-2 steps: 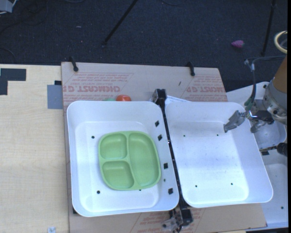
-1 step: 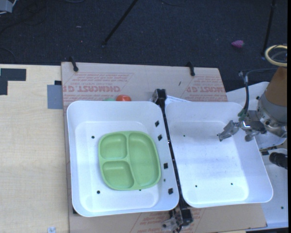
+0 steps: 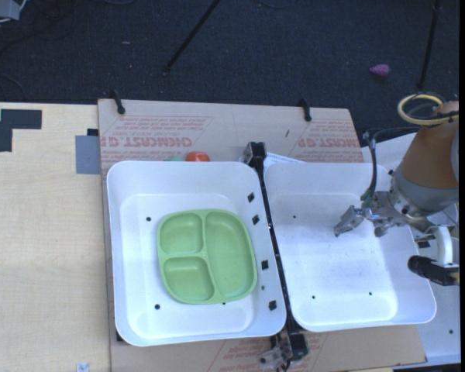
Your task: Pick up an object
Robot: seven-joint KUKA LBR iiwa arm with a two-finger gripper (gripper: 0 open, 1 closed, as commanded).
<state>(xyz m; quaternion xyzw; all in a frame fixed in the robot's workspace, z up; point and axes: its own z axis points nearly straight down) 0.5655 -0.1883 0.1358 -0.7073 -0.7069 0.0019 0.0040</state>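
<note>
Bench with 2 white bins [image 3: 132, 208], hand [image 3: 355, 222] over right bin, fingers spread, holding nothing

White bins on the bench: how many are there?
2. The left bin holds a green divided plate. The right bin lies beside it, with the gripper above it.

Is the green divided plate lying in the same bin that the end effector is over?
No, the green divided plate lies in the left bin, while the end effector is over the right bin.
</note>
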